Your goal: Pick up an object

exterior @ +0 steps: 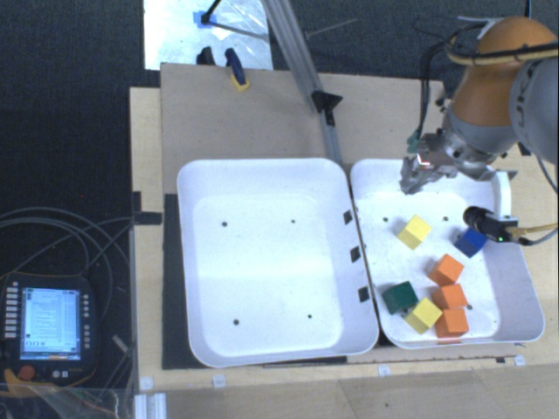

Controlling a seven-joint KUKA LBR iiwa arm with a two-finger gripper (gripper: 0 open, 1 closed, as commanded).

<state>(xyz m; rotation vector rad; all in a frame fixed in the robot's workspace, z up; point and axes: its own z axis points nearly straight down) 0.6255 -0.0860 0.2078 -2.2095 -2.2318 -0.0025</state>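
The right bin (515,321) holds several small blocks. A yellow block (415,231) lies near its middle and a blue block (470,243) sits to its right. Three orange blocks (447,269) (452,297) (452,323) line the front right, beside a green block (400,297) and a second yellow block (425,314). My gripper (417,178) hangs over the bin's far part, up and slightly left of the first yellow block, apart from it. Nothing shows in its grasp.
The left bin (196,190) stands beside the right one, their rims meeting at black clips (355,253). A slanted metal pole (297,51) crosses the back of the bench. A teach pendant (48,326) lies off the bench at far left.
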